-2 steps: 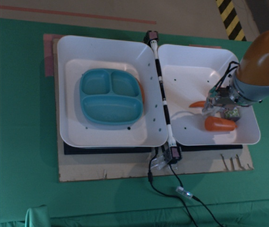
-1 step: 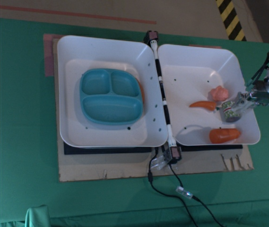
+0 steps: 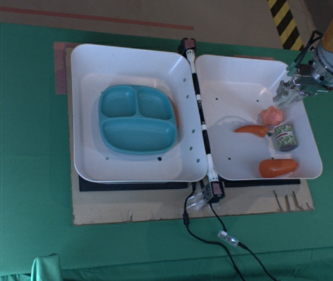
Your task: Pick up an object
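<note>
Here, pink object below gripper.

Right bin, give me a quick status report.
Gripper hovering over right bin, above pink object. Nothing seen between fingers. Carrot, small can, orange piece crowded nearby.

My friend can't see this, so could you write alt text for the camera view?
A robot arm's claw hovers over the right bin, above a pink toy, a carrot, a small can and an orange toy. The left bin holds a teal divided plate.
</note>
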You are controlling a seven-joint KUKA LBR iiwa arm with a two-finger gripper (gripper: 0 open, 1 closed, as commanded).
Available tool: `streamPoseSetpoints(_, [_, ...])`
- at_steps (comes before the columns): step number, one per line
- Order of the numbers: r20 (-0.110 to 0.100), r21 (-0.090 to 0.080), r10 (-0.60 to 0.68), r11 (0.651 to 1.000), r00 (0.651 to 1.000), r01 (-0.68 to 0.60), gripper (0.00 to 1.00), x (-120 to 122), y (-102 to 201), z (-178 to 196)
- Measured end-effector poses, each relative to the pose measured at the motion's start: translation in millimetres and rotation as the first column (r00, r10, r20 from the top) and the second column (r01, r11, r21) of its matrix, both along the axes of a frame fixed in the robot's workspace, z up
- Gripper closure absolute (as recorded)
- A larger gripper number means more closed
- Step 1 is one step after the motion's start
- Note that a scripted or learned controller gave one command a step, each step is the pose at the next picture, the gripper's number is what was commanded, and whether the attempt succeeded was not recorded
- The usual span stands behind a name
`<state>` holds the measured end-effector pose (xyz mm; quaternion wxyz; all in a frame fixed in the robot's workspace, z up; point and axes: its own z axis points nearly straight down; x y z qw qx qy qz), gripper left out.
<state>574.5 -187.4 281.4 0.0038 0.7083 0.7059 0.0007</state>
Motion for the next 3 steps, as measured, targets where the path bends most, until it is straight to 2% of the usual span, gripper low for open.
streamPoseSetpoints(1, [-0.003,0.001,-0.001,1.0,1.0,0.001,1.0,-61,0,0])
streamPoseSetpoints(2, [-0.001,0.0,0.001,1.0,1.0,-0.001,1.0,56,0,-56])
streamPoseSetpoints(3, [-0.001,0.0,0.001,1.0,1.0,-0.001,1.0,110,0,-38])
